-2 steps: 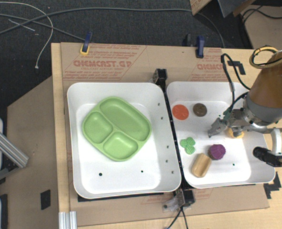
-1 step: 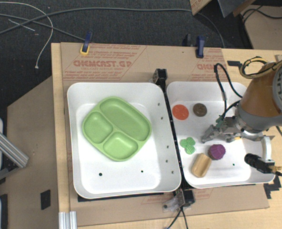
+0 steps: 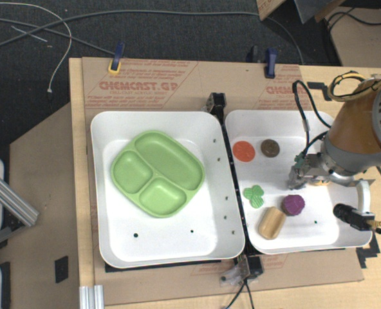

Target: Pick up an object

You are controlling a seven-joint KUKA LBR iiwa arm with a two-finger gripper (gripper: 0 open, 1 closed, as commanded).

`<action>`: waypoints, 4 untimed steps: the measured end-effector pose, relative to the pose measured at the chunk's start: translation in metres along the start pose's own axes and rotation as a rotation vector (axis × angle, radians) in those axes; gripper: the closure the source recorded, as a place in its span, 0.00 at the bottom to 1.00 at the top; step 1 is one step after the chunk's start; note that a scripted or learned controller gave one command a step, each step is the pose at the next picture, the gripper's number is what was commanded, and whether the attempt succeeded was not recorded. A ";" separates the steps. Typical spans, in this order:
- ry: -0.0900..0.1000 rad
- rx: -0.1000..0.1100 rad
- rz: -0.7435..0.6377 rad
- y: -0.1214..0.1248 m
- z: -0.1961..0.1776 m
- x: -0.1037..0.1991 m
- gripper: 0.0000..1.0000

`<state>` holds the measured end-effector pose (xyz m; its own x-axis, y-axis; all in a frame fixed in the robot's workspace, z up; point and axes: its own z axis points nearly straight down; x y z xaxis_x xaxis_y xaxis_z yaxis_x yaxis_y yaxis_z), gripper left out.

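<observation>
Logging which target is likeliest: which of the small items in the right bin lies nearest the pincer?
The purple ball, just below the pincer. The green piece, tan block, brown disc and orange disc lie farther.

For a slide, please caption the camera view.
Pincer hovers in right bin above purple ball; green tray in left bin.

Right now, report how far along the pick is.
Done: the gripper is down in the right bin, near the purple piece. In hand: nothing visible between its fingers. Left: gripping and lifting any item; all five lie on the bin floor.
</observation>
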<state>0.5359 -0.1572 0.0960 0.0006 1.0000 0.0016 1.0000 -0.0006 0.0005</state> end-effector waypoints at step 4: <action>0.002 0.003 -0.006 0.007 -0.134 0.037 1.00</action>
<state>0.5433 -0.1208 0.2296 -0.0050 1.0000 0.0037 1.0000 0.0050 -0.0028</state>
